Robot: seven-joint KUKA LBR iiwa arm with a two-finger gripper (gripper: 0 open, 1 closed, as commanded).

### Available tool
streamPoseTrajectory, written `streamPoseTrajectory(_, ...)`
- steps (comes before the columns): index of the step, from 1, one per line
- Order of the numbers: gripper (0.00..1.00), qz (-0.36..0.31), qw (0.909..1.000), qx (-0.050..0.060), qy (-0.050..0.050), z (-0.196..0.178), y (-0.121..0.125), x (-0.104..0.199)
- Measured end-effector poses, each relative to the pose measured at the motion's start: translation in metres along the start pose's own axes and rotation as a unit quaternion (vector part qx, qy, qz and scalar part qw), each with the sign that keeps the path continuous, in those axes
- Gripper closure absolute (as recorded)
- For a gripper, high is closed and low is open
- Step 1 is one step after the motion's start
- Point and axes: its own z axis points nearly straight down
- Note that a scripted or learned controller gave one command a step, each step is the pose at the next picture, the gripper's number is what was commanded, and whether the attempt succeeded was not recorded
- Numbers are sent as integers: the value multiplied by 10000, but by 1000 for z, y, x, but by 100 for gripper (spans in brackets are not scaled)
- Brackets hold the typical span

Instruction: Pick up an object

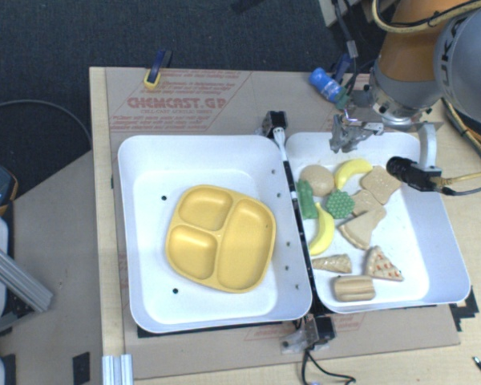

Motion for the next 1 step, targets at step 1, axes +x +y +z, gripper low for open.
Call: streamPoseTrajectory(1,100,-4,10000,-1,3,5,13,56)
